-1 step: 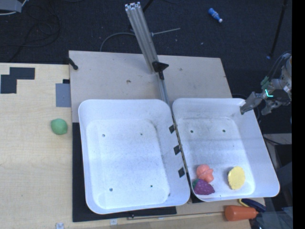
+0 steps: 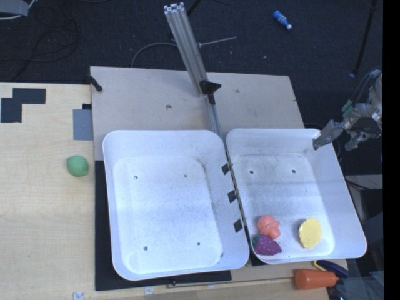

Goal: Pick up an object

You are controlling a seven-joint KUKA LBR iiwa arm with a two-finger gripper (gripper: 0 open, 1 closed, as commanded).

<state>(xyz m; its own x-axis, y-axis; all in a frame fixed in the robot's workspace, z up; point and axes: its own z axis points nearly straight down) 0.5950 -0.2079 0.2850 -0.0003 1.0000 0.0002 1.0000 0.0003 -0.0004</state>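
A grey metal end effector [image 2: 339, 134] with dark fingers and pale fittings.

Orange-pink piece [image 2: 268, 225], purple grapes [image 2: 267, 246], yellow disc [image 2: 310, 233] lie in right bin [image 2: 331, 174].

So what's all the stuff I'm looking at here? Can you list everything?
White bins: 2, white, side by side on the bench.
Pink toy: 1, pink-orange, right bin, near front left corner.
Purple toy: 1, purple, right bin, just in front of the pink toy.
Yellow toy: 1, yellow, right bin, near the front.
Green ball: 1, green, on the wooden surface left of the bins.
Orange object: 1, orange, on the bench in front of the right bin.
Blue object: 1, blue, on the dark floor at the back.
Metal rail: 1, grey, slanting toward the bins.
Gripper: 1, grey, above the right bin's back right corner.
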